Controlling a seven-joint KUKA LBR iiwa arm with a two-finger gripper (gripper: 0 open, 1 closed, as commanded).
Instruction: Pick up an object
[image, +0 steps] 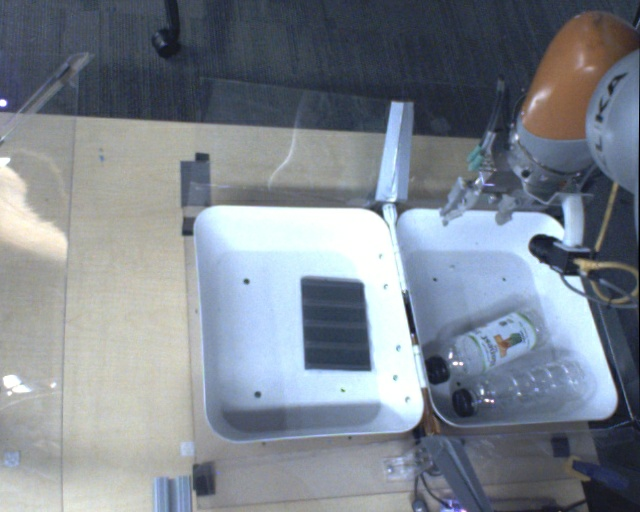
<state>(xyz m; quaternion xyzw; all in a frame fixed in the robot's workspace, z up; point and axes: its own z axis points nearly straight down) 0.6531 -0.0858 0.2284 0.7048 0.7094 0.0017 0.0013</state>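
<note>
Right, nearest the cam: two clear plastic bottles lie on their sides in the right bin, close to its near wall. The plain bottle sits nearest, black cap pointing left; the labelled bottle lies just behind it, tilted, cap also left, and the two look to be touching or nearly so. Left bin has a dark ribbed pad roughly mid-floor.

Farther back, the gripper hangs over the far rim of the right bin, well apart from both bottles. Fingers look spread a bit with nothing between them, tho they're small and I can't judge how wide.

So I'd call this the approach step, no grasp yet. Next move, imo: bring the arm toward the cam and down over one bottle, fingers across the body, not along it. The round, clear plastic could roll or slip.
</note>
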